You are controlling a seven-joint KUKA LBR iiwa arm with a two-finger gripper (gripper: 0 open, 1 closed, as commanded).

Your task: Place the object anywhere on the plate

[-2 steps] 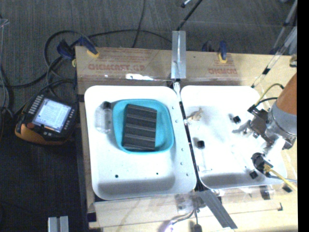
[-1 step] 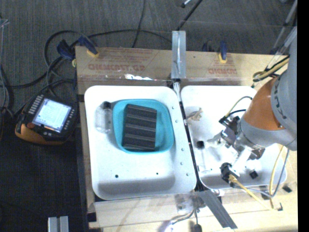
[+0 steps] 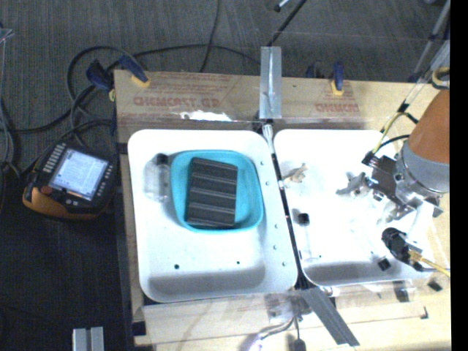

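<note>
The dark ribbed block (image 3: 213, 192) is seen lying flat on the blue plate (image 3: 252, 199) in the left bin (image 3: 146, 262). It looks stiff, light and not breakable. It is best held across its long sides. The tool (image 3: 351, 187) hangs over the right bin (image 3: 329, 269), and nothing is held in it.

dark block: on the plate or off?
On. The dark ribbed block lies flat inside the blue plate in the left bin.
</note>
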